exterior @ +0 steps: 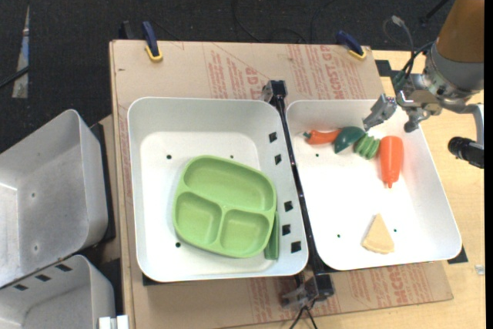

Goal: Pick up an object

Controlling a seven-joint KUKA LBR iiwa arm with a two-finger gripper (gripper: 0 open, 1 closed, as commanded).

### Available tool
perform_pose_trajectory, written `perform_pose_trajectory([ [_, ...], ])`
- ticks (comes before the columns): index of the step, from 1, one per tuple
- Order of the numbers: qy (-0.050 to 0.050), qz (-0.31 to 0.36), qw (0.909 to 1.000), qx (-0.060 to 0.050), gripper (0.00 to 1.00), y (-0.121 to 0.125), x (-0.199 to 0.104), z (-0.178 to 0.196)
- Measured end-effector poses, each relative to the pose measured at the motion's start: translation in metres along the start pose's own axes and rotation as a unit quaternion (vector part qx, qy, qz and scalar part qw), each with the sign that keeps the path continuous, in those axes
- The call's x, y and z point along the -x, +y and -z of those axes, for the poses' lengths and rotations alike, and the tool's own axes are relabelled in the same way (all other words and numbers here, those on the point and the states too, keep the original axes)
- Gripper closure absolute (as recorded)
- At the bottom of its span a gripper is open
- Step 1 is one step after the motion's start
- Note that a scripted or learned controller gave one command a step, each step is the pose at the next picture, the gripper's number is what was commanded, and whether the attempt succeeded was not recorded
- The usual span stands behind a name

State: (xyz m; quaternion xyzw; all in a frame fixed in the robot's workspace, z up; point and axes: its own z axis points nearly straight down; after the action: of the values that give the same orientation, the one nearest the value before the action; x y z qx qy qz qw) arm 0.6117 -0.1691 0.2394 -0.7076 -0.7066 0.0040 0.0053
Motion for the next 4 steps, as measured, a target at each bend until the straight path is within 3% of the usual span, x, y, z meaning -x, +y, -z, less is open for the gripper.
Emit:
perform_pose_trajectory([
  [1,-0.001,0.001,1.0000,0.006,0.00,0.002,0.000,0.008],
  [4,-0.001,0.000,1.0000,0.005,0.00,0.008,0.000,-0.149],
])
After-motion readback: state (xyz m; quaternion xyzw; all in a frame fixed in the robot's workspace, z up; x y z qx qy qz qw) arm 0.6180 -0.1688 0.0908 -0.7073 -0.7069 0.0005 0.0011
